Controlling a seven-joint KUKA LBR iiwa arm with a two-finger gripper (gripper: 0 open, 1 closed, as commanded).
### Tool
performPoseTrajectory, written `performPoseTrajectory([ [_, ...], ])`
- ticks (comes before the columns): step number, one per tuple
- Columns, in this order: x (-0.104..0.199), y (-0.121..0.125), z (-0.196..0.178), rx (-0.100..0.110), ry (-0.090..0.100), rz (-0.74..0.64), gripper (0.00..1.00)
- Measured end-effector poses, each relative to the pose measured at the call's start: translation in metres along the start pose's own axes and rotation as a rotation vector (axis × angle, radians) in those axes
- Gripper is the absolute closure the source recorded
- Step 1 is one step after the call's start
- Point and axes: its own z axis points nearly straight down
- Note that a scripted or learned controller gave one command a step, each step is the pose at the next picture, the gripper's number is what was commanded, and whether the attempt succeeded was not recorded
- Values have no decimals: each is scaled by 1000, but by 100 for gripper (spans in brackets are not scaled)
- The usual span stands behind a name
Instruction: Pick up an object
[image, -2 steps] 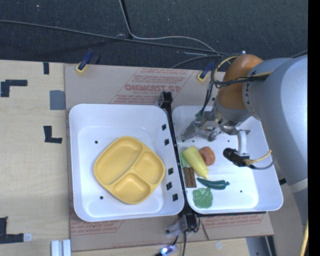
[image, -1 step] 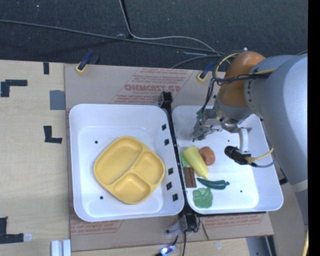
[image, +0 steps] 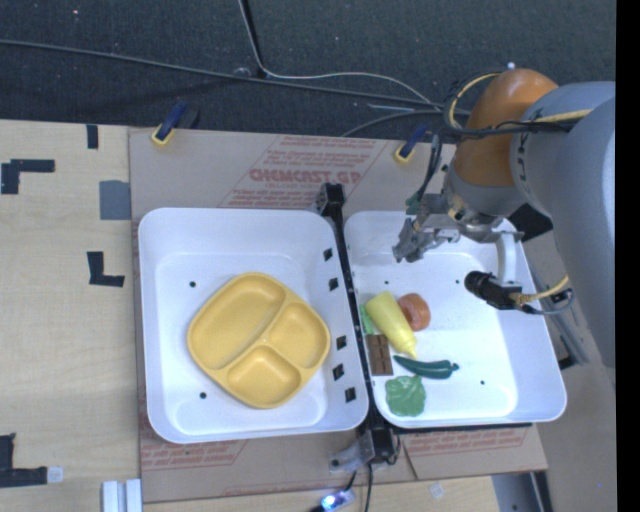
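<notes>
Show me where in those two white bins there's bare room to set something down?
Bare floor lies in the right bin right of the green pepper, and in the left bin around the yellow tray. The right bin's left side is crowded: yellow bottle, orange ball, green leaf.

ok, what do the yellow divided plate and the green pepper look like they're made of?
Yellow divided plate: looks like moulded plastic, smooth and semi-matte, one even colour with soft rounded compartment edges. Green pepper: probably toy plastic or rubber, glossy, judging by a uniform dark green with a slight sheen; too small to tell hard from soft.
</notes>
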Motion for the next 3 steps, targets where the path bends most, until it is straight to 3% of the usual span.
performPoseTrajectory([
  [2,6,6,-115,0,-1,0,100],
  [3,65,13,-114,4,0,-4,100],
])
